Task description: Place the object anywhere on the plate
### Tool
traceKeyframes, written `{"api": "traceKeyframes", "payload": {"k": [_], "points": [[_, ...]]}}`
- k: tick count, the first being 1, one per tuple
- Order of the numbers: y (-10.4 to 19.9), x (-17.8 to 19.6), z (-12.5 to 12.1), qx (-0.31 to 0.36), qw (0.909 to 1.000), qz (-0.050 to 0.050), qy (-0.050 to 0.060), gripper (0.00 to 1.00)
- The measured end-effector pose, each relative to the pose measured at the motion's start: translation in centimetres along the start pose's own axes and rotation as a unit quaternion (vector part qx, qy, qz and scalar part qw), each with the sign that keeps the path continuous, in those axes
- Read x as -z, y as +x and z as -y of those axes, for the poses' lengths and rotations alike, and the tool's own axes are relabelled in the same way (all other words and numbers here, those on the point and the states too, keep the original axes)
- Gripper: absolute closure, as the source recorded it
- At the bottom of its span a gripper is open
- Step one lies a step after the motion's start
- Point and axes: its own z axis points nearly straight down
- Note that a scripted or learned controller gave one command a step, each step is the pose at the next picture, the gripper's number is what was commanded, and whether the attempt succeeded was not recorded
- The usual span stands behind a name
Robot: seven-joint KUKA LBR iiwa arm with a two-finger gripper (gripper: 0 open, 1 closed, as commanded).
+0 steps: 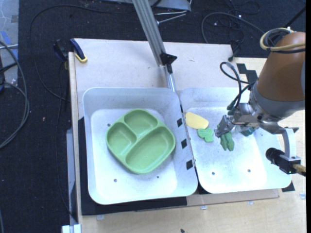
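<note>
Landmark: the green plastic plate with three compartments [141, 147], which is seen lying flat in the left white bin [97, 178], roughly at its middle.
Right bin: a second shallow white bin [252, 176] is set just beside the plate's bin, on the plate's right, the two rims touching.
Objects: a yellow rounded soft piece [196, 121] is found right of the plate, just past the shared rim; a small green lumpy piece [206, 134] lies touching its lower edge; another green piece [227, 141] lies farther right of the plate. All three are off the plate.
Gripper: the grey two-finger gripper [225, 128] is lowered right of the plate, above the farther green piece.
Fingers: whether they are apart or together cannot be told; the tips are blurred, and the green piece seems to lie just below them.
Arm: the grey arm with the orange band [286, 50] is seen far right of the plate.
</note>
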Motion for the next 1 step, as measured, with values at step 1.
{"api": "traceKeyframes", "payload": {"k": [1], "points": [[5.73,-1.96,-0.38,0.000,1.0000,0.000,0.000,1.00]]}}
